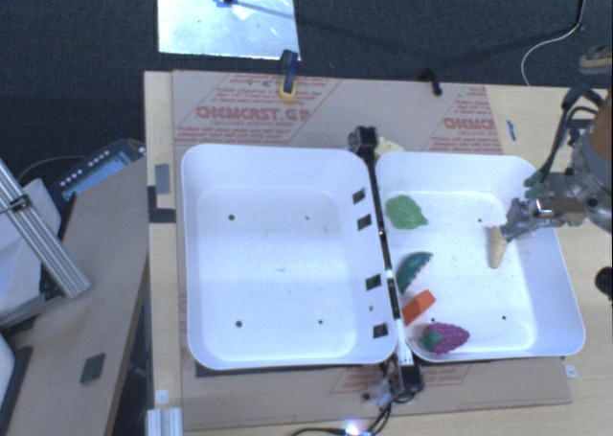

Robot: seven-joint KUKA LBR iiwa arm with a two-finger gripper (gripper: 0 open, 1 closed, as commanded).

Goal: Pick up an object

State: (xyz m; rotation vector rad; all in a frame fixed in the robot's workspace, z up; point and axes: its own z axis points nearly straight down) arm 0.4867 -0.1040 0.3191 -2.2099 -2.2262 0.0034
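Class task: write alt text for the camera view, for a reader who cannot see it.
A pincer reaches from the right over a tan piece in the right bin, which also holds green, teal, orange and purple toys.

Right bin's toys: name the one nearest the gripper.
The tan cone-shaped piece, lying just below the gripper; the green, orange and purple toys sit by the divider.

Green leaf (406,212), orange block (419,307), purple grapes (444,336)

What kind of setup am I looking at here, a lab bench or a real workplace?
Most likely a robotics lab test bench. Two shallow white bins sit side by side on cardboard sheeting, the right one holding small toy-like items such as plastic grapes, and the arm's claw reaches over that bin.
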